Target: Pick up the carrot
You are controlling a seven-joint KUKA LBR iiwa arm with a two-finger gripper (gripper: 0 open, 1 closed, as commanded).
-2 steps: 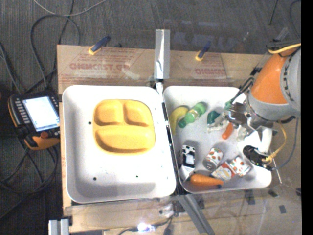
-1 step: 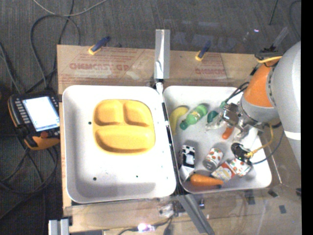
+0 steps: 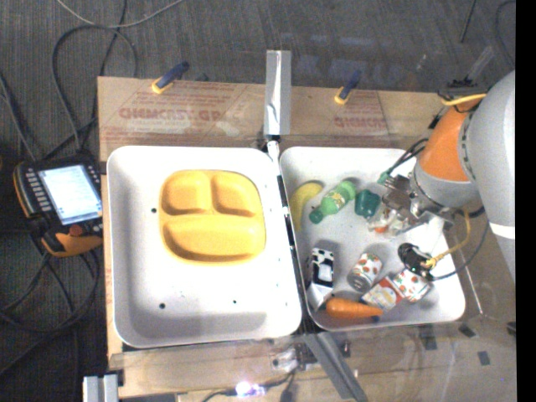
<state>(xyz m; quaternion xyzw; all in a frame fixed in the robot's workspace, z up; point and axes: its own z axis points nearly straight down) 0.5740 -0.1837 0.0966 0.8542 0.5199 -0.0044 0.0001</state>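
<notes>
The carrot (image 3: 352, 310) is orange and lies flat along the front wall of the right bin (image 3: 452, 308). My gripper (image 3: 394, 209) hangs over the bin's back right part, below the orange wrist band (image 3: 444, 153). It sits well behind the carrot and to its right, next to a small teal object (image 3: 367, 202). The wrist and its cables hide the tip of the gripper.
The right bin also holds a yellow banana (image 3: 306, 198), a green bottle (image 3: 332, 201), a black-and-white item (image 3: 322, 266), two small cans (image 3: 366, 270) (image 3: 410, 283) and a red-white box (image 3: 381, 293) just behind the carrot. A yellow divided tray (image 3: 213, 216) lies in the left bin (image 3: 134, 308).
</notes>
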